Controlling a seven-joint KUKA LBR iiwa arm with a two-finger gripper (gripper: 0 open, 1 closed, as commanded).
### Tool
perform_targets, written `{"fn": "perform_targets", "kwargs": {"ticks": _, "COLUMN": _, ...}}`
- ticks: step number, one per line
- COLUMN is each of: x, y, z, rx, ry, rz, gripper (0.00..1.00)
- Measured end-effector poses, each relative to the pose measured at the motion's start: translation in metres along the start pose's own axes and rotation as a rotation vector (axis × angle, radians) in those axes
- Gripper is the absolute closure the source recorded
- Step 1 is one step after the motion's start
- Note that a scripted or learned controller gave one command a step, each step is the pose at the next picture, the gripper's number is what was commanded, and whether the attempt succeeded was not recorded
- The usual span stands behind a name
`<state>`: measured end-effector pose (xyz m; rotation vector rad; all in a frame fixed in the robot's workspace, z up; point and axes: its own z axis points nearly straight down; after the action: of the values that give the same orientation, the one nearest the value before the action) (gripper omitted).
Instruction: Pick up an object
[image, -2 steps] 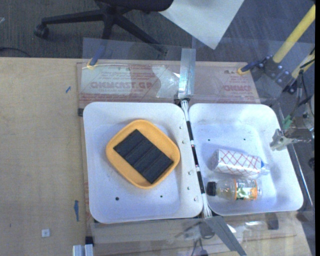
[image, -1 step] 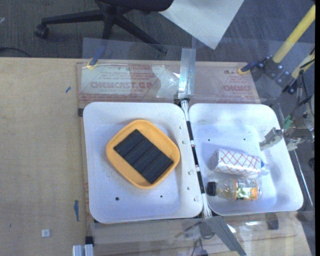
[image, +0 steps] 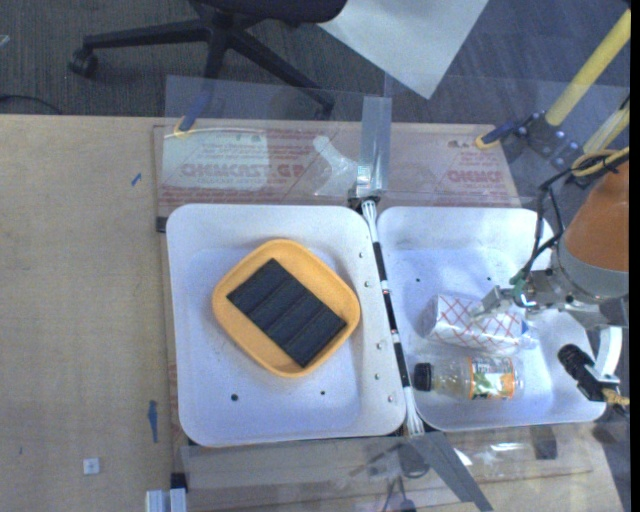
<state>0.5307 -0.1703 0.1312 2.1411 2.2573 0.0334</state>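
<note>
Reaching in from the right, the arm (image: 600, 240) is seen low over the right bin (image: 440, 235), with the gripper (image: 510, 297) set at the right end of a crumpled packet (image: 470, 320) printed in red and white. Several failures can be foreseen from here. The packet is thin, creased and lying nearly flat, so it could be pressed against the bin floor rather than caught, or pinched by one loose fold and dropped as soon as it is lifted. A small bottle (image: 470, 379) with a dark cap and a bright label lies on its side just beside the packet, toward the near wall; it could be nudged and set rolling if the descent is slightly off, and a round body of that kind would be easily squeezed out of a closing grasp. The yellow tray with the dark ribbed insert (image: 287, 307) rests alone in the left bin (image: 195, 300), well apart, and is unlikely to be disturbed. As for the end effector, its metal tip appears to touch or overlap the packet's edge, but whether the tip is spread or closed cannot be told, and nothing can be confirmed as held. The task is judged not yet done.
</note>
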Motion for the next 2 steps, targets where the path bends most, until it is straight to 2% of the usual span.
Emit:
{"fn": "perform_targets", "kwargs": {"ticks": 1, "x": -0.0131, "y": 0.0075, "z": 0.0046, "rx": -0.019, "ry": -0.006, "rz": 0.002, "gripper": 0.00}}
{"fn": "perform_targets", "kwargs": {"ticks": 2, "x": -0.0131, "y": 0.0108, "z": 0.0065, "rx": -0.023, "ry": -0.010, "rz": -0.051, "gripper": 0.00}}
